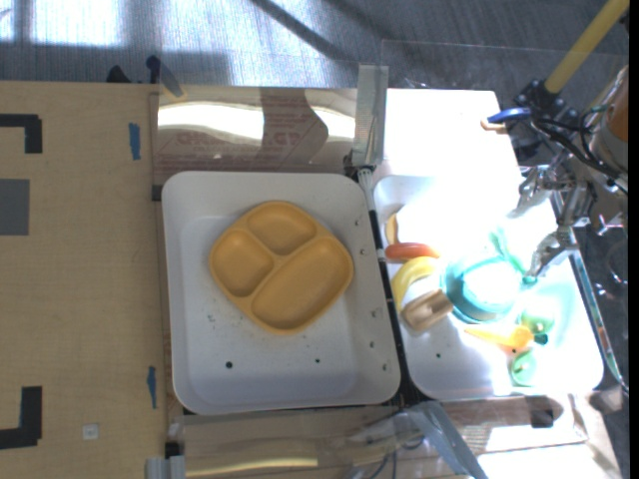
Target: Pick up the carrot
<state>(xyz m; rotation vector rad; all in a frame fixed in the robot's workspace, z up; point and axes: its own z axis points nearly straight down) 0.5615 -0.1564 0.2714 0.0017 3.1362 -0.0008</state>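
Note:
The carrot (502, 338), a small orange cone with a green leafy end, lies near the front right of the right bin (449, 372). It sits just in front of a teal cup (477, 293). My gripper (540, 231) hangs above the bin's right side, behind and to the right of the carrot and well apart from it. Its two silver fingers (548, 253) stand open with nothing between them. Strong glare washes out much of this bin's floor.
A red-orange sausage-like piece (410, 250), a yellow banana (411, 275) and a tan block (427, 310) lie along the right bin's left wall. A green toy (521, 368) sits at its front right. The left bin (190, 367) holds a yellow divided plate (282, 264).

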